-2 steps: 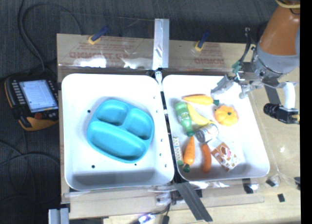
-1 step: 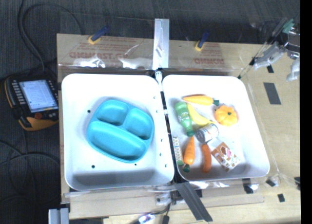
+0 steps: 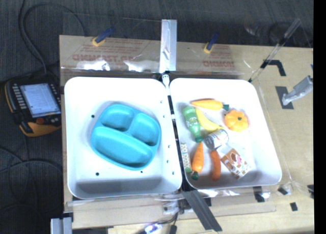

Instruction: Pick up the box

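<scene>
The box [image 3: 235, 162] is a small carton with brown and white print, lying tilted in the front right part of the right bin [image 3: 257, 103]. It rests beside a red sausage-shaped piece [image 3: 216, 166] and just below a small can [image 3: 217, 138].
The right bin also holds an orange pumpkin [image 3: 236, 120], a banana [image 3: 206, 121], a green bottle [image 3: 192, 119], a carrot [image 3: 197, 157] and an orange-yellow piece [image 3: 208, 104] at the back. The left bin [image 3: 76, 126] holds a blue divided tray [image 3: 126, 135]. A teach pendant [image 3: 33, 101] lies at left.
</scene>
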Robot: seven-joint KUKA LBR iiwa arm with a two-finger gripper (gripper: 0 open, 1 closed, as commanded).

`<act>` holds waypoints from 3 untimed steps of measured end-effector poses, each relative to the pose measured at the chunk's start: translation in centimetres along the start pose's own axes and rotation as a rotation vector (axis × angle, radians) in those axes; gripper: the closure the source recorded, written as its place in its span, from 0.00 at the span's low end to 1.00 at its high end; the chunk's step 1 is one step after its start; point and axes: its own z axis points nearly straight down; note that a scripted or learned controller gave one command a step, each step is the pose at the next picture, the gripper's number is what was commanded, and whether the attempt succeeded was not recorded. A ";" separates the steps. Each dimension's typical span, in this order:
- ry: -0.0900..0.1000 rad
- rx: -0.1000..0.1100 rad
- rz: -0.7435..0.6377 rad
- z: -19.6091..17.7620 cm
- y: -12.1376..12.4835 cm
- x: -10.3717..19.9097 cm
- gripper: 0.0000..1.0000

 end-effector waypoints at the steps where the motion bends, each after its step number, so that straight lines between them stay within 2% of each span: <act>1: 0.000 0.000 0.000 0.0 0.0 0.0 0.00; 2: 0.000 -0.003 -0.676 0.0 0.0 -2.0 0.00; 3: -0.001 -0.003 -0.678 -0.9 0.2 -2.0 1.00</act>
